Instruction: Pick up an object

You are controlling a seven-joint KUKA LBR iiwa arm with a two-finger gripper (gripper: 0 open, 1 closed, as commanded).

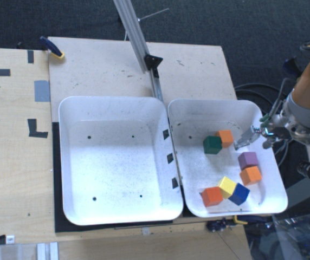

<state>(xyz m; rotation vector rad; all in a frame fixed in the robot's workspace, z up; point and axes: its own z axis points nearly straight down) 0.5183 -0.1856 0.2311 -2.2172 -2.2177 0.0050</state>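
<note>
dark carpet floor [225,15]; pale wooden bench [101,69].

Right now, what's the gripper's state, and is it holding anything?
Gripper: above the right bin, beside the orange block; nothing between its fingers; open or shut cannot be told.

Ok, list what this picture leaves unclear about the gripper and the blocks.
- Gripper: fingers too small and blurred to tell their state, camera view.
- Arm: cut off by the right edge.
- Blue block: partly hidden by the yellow block.
- Orange block: its contact with the green block is unclear.
</note>
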